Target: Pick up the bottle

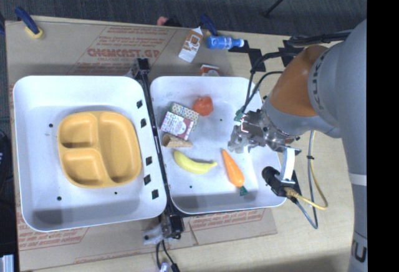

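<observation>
Arm (pixel 324 87) reaches in from the counter's right edge, bent down over the right bin (pixel 249 87). Left bin (pixel 31 140) holds a yellow divided plate (pixel 100 147), sitting mid-bin, likely just clutter for this task. Right bin carries a small printed box (pixel 179 121) near its left wall, a red tomato-like item (pixel 202 105) toward the back, a banana (pixel 194 163) and a carrot (pixel 232 169) near the front edge. Pincer (pixel 240 138) sits low at the right bin's right side, just beside the carrot's top end; cannot tell whether it is spread or pressed together, nothing visible in it. Bottle (pixel 223 42), blue with a pale cap, lies on its side outside both bins, at the counter's back edge behind the right bin, well apart from the pincer. Judgement: the grasp is not yet begun; the arm is aimed in the wrong spot for the bottle.
</observation>
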Robot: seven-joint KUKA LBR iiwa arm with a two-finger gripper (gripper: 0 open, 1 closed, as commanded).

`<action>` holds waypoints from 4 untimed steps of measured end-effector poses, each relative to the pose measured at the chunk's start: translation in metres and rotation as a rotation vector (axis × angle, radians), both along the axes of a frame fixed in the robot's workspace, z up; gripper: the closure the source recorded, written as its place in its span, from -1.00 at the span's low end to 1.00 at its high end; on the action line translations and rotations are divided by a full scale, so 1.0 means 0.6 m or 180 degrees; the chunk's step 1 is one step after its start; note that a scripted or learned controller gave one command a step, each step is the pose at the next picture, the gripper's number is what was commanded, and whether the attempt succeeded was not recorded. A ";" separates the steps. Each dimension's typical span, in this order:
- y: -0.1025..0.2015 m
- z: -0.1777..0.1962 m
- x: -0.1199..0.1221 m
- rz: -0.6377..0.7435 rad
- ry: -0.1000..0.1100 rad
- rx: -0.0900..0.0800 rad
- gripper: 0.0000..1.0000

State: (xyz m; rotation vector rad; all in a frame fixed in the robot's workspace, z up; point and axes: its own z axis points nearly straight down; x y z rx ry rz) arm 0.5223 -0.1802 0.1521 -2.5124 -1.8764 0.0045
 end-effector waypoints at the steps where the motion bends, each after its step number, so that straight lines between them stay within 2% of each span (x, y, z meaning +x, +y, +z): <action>1: -0.033 0.161 -0.077 0.0033 -0.0011 -0.0007 1.00; 2: -0.035 0.130 -0.077 -0.0050 -0.0001 -0.0003 1.00; 4: -0.051 0.119 -0.077 0.2549 -0.0009 0.0008 1.00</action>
